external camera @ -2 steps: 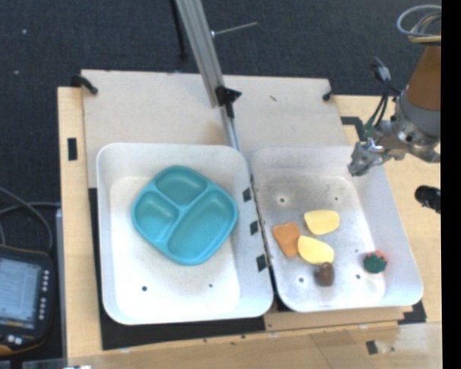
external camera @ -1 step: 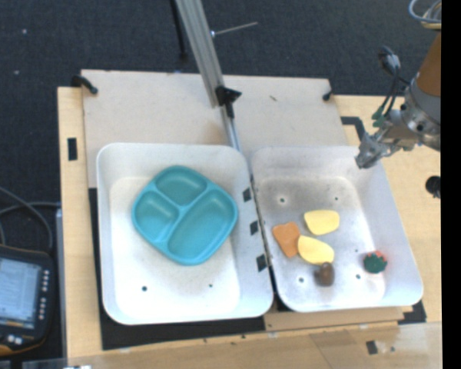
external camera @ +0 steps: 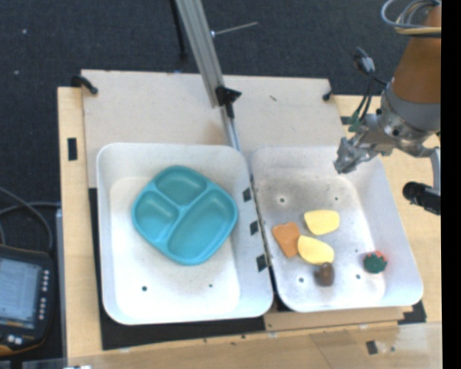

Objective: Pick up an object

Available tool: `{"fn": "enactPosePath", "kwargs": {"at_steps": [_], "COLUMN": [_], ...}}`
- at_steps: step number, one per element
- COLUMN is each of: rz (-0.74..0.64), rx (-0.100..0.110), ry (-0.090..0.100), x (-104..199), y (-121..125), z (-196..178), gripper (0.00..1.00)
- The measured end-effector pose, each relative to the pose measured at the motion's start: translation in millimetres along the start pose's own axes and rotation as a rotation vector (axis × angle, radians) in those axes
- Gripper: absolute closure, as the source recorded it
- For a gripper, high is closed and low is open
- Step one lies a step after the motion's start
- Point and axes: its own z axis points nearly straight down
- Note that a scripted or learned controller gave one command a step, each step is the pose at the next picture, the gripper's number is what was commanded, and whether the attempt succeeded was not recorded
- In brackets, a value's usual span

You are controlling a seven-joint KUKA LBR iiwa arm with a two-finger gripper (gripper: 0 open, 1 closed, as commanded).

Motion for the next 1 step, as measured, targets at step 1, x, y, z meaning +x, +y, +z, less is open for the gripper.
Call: {"fn": "enactPosePath", "kwargs": {"at_steps": [1], "rz": [0.001], "rx": [0.003], "ry": [0.0], "x": [53.8], "y": [-9.6], "z": [15.2], "gripper": [1.0]}}
